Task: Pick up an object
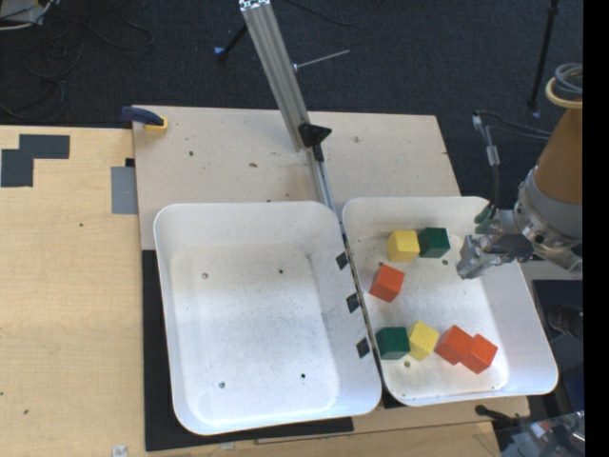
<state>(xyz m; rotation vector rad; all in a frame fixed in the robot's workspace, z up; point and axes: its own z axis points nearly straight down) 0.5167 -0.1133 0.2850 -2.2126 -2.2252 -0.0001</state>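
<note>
We see open floor in the middle of the right bin, between the orange cube and the gripper at its right wall. Blocks crowd the rest: a yellow cube touching a green one up top, and a green, yellow, red row along the near edge.

The arm is cut off at the right edge; the tool's finger state is unclear.
</note>
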